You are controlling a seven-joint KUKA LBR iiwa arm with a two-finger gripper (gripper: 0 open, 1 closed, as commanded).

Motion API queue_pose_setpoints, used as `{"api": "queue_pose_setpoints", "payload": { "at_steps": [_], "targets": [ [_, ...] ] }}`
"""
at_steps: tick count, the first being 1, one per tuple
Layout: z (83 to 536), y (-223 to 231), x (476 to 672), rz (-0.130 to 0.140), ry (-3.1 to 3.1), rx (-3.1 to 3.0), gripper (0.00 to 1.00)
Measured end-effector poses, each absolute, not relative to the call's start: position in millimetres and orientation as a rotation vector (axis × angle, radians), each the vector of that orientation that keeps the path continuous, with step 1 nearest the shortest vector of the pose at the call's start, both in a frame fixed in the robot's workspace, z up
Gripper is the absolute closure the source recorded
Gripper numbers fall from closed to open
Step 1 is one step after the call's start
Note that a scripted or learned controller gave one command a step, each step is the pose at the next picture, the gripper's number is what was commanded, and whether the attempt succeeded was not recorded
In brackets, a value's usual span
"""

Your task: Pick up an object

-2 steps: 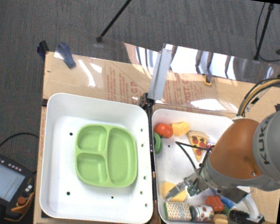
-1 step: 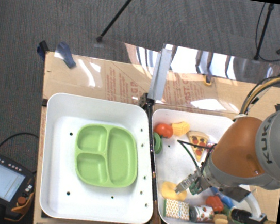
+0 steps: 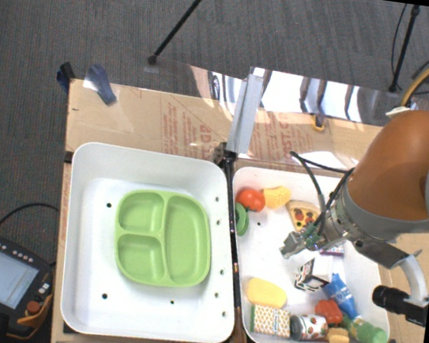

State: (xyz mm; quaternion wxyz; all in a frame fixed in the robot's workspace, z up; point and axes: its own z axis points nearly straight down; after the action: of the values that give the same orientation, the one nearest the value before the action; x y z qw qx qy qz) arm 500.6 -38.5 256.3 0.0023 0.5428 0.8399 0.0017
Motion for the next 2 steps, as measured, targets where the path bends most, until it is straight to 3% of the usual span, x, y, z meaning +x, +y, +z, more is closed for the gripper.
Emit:
{"api": "queue_pose_setpoints", "payload": {
  "at_steps": [1,2],
  "targets": [
    [176.6,-89.1,474.7,-0.002,2.832,1.373,1.00],
    [89.3,-108.3,475.6,0.001,2.837,1.357,1.00]
  ]
}}
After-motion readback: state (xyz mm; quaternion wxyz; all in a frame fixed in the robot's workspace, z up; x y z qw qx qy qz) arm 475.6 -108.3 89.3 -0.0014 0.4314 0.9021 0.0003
